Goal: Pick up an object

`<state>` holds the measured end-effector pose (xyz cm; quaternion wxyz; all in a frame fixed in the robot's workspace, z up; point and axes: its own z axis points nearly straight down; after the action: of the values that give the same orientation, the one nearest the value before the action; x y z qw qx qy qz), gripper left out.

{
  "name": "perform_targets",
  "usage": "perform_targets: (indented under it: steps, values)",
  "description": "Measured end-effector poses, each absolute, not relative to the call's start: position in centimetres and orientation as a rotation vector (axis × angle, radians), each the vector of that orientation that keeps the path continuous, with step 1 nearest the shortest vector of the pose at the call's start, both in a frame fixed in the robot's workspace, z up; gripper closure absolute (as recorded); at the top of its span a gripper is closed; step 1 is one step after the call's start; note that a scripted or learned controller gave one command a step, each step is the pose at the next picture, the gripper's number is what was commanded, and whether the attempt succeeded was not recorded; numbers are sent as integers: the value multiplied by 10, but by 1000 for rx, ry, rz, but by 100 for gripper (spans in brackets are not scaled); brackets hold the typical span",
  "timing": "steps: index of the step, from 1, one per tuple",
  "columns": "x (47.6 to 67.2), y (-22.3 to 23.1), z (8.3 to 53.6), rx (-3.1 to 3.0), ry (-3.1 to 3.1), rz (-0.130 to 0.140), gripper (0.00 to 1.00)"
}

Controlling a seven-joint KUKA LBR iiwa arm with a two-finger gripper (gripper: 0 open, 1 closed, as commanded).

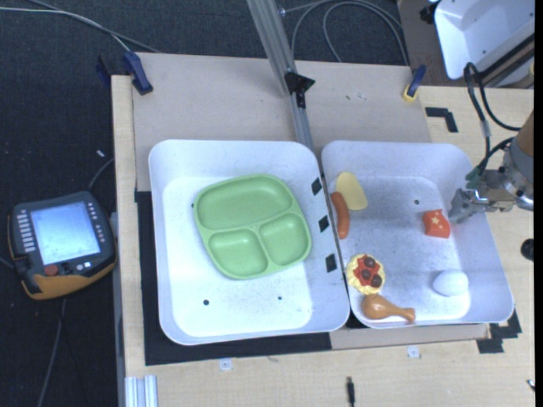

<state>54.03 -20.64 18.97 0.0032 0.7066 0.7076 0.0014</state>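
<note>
a: so, front to back, what do you see?

b: nearest the front edge of my right bin point(501, 299), a toy drumstick point(388, 309) lies with its long axis left to right, touching a small pizza round point(366, 273). a white ball point(450, 283) sits off to their right. further back is a small red piece point(436, 223), then a sausage point(341, 214) against the left wall, running front to back, beside a yellow chip point(351, 191). a green divided plate point(252, 225) fills much of the left bin point(170, 253), which sits with the other on the tabletop point(212, 100).

a: and your hand?

b: my hand point(467, 202) hangs over the right bin's right rim, roughly level with the red piece. i cannot tell how my fingers stand, and i see nothing between them.

a: so what does the move hinge on?

b: the red piece lies just to the left of my hand and slightly toward the front, not touching. i judge it the nearest candidate; it is squat, with no clear long axis. nothing is lifted yet.
</note>
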Motion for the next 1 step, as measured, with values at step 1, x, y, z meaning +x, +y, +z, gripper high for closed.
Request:
perform_targets:
  steps: [1]
  values:
    - [551,-209,248,2213,2217,6,100]
